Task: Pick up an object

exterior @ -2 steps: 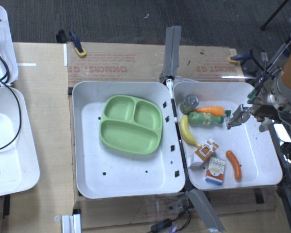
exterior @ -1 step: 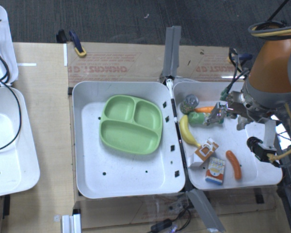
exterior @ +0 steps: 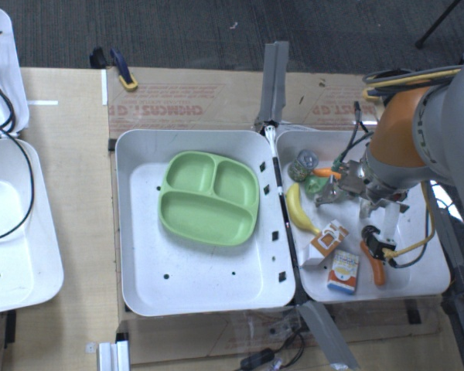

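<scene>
The right bin (exterior: 429,280) holds several small objects. A yellow banana (exterior: 296,207) lies along its left wall. Behind the banana are a grey-green round item (exterior: 305,164) and a small orange carrot (exterior: 322,174). An orange-and-white box (exterior: 328,239) and a blue-and-white carton (exterior: 343,273) lie toward the front, with an orange stick-shaped item (exterior: 376,264) beside them. The gripper (exterior: 354,195) hangs low over the middle of this bin, just right of the banana and carrot. No object shows between its fingers.
A green divided plate (exterior: 210,198) lies in the left bin (exterior: 139,284). A grey divider post (exterior: 274,83) stands between the bins at the back. The arm's orange-banded wrist (exterior: 402,134) and a yellow cable (exterior: 417,242) cover the right bin's right side.
</scene>
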You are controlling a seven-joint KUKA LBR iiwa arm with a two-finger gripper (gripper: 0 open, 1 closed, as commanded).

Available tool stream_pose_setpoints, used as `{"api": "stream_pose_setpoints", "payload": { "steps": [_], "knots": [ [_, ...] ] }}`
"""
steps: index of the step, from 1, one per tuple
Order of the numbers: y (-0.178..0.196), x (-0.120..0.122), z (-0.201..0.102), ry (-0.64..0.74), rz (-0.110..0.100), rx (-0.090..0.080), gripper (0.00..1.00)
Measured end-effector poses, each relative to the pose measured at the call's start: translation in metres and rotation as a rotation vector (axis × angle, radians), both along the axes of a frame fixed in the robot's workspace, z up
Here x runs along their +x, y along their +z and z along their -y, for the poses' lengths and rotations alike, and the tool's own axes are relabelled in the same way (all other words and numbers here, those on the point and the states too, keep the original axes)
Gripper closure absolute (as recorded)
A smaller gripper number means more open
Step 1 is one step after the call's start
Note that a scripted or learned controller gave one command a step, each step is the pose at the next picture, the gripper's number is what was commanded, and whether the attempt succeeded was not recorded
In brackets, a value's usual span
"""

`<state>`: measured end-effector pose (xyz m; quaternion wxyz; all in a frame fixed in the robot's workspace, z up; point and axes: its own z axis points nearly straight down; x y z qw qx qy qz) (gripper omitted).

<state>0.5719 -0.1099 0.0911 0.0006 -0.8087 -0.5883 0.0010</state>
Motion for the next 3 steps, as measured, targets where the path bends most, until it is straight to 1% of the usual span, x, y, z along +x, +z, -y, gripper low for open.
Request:
{"api": "stream_pose_setpoints", "payload": {
  "steps": [1, 2, 3],
  "knots": [
    [0.000, 0.047, 0.026, -0.545, -0.002, -0.002, 0.00],
    [0.021, -0.054, 0.024, -0.419, -0.002, 0.000, 0.00],
    [0.015, -0.096, 0.015, -0.633, -0.003, -0.001, 0.00]
  ]
}}
